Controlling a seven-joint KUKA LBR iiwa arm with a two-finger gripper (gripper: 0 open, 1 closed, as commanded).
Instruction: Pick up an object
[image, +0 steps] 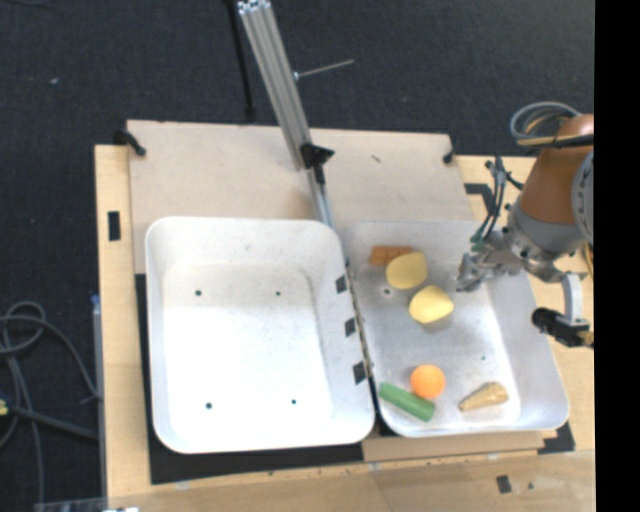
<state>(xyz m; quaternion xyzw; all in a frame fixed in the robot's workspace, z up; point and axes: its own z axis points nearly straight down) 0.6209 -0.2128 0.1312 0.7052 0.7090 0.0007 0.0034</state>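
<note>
Bins: two shallow white plastic bins, left bin and right bin.
Objects: six, all in the right one — two pale yellow rounded pieces, one orange-brown block, one orange ball, one green stick, one tan wedge.
Gripper: two-finger metal gripper over the right bin's far side, near the yellow pieces; grip can't be made out.
Surface: light wooden bench on dark carpet.

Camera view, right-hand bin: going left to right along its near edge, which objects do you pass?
Green stick → orange ball → tan wedge. The green stick and the orange ball sit close together; the tan wedge lies apart, nearer the right bin wall.
</note>
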